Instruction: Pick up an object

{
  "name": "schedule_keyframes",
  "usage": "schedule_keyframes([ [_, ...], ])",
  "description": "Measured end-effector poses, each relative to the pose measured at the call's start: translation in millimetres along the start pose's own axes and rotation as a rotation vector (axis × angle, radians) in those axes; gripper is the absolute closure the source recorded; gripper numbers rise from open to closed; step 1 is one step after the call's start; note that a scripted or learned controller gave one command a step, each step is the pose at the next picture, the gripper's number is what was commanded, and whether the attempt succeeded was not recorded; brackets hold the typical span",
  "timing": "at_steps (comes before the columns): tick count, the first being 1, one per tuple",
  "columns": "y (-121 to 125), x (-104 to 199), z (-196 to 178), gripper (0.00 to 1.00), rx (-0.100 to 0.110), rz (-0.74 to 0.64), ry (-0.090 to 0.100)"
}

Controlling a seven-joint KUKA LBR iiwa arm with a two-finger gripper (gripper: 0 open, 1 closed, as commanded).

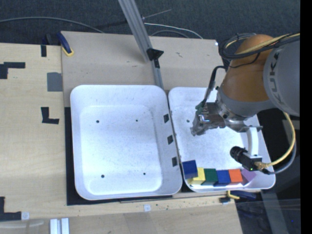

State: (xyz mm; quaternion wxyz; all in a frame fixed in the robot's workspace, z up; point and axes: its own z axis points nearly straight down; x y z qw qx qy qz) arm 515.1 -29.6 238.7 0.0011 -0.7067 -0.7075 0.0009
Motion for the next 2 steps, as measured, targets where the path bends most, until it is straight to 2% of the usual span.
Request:
schedule_keyframes([
  [1, -0.4, 2.9, -13.0, 1.0, -0.002, 0.0, 0.0],
  [2, 48.0, 39.0, -11.1, 1.0, -0.004, -0.005, 0.0],
])
